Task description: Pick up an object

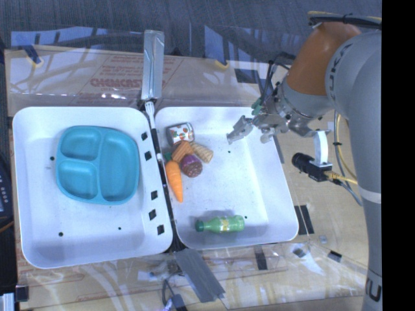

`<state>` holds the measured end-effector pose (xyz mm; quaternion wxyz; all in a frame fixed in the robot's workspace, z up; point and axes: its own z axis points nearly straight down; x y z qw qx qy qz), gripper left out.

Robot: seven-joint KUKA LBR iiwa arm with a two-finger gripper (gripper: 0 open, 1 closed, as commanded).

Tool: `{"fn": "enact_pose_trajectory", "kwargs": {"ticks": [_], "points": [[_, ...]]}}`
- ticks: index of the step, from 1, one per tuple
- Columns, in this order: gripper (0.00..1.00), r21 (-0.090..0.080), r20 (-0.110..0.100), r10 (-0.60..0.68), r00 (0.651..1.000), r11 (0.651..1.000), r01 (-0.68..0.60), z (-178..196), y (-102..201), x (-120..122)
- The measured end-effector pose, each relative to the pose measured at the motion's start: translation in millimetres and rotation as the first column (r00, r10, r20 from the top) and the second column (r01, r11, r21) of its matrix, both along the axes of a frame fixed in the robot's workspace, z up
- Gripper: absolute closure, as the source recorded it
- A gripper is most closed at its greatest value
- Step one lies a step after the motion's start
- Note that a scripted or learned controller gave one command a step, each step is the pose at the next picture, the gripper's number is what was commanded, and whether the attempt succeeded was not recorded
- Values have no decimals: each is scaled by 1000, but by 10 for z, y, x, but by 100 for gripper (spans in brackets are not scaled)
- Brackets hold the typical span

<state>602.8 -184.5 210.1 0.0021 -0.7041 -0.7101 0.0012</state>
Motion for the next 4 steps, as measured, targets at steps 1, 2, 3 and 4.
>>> {"fn": "enact_pose_trajectory", "kwargs": {"ticks": [1, 2, 3, 4], "points": [[0, -2, 4, -5, 1000, 1000, 5, -1005, 407, 544], [0, -38, 26, 163, 986, 986, -162, -1037, 584, 583], [0, -31, 13, 342, 939, 939, -342, -1089, 650, -72], [0, -1, 2, 318, 948, 948, -318, -1181, 522, 543]]}}
